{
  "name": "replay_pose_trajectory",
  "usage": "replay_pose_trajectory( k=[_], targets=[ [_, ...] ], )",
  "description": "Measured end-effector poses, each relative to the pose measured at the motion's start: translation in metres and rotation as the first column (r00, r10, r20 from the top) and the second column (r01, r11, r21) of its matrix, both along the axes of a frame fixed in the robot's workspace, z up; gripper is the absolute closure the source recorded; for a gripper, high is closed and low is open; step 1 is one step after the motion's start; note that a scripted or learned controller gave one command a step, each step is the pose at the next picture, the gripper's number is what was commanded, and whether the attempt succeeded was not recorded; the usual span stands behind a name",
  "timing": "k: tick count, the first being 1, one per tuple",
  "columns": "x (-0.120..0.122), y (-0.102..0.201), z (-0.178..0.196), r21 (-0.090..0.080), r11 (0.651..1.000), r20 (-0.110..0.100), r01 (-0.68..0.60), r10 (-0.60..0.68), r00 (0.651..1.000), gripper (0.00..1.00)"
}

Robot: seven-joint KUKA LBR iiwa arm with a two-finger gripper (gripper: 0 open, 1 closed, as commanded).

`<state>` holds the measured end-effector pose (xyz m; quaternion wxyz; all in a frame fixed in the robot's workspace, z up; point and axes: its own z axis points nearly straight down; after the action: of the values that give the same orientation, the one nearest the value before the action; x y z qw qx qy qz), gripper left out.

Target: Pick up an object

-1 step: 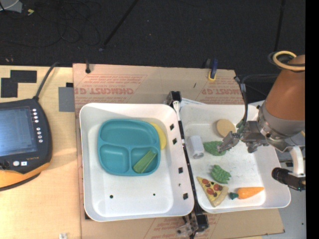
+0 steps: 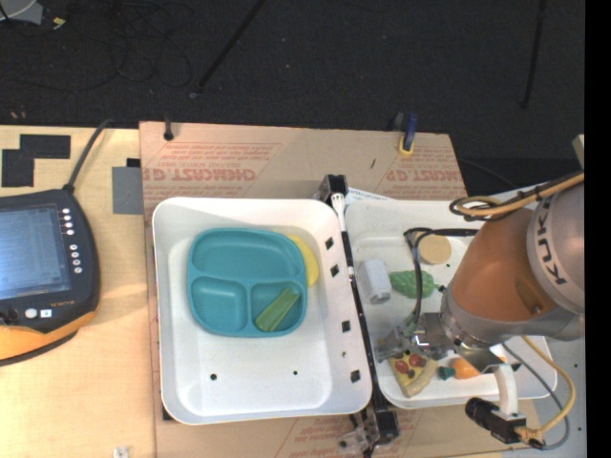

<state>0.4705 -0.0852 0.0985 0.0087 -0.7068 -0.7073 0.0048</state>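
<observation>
Apparently no object is lifted yet. The arm (image 2: 506, 275) hangs low over the right bin (image 2: 382, 219), and its gripper (image 2: 417, 335) is near the bin's front corner, just above the pizza slice (image 2: 412, 372). How wide the claw is, and whether it has anything, I cannot tell (the wrist covers it). The grey cylinder (image 2: 374, 281), green leaf (image 2: 410, 282) and small orange piece (image 2: 464, 370) lie close around. Room here is tight: the front rim and the divider between the bins are near. The left bin (image 2: 248, 389) holds a teal tray (image 2: 239, 284).
</observation>
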Motion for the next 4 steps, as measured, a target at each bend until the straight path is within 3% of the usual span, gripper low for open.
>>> replay_pose_trajectory(
  k=[1, 2, 3, 4],
  targets=[
    [0.004, -0.004, 0.017, -0.003, 1.0, 0.012, 0.008, -0.008, 1.0, 1.0],
    [0.004, -0.004, 0.016, -0.003, 1.0, 0.012, 0.008, -0.008, 1.0, 0.0],
    [0.024, 0.002, -0.012, -0.005, 1.0, 0.016, 0.001, -0.001, 1.0, 0.0],
    [0.007, 0.048, 0.186, -0.004, 1.0, 0.032, -0.005, 0.005, 0.999, 0.0]
  ],
)
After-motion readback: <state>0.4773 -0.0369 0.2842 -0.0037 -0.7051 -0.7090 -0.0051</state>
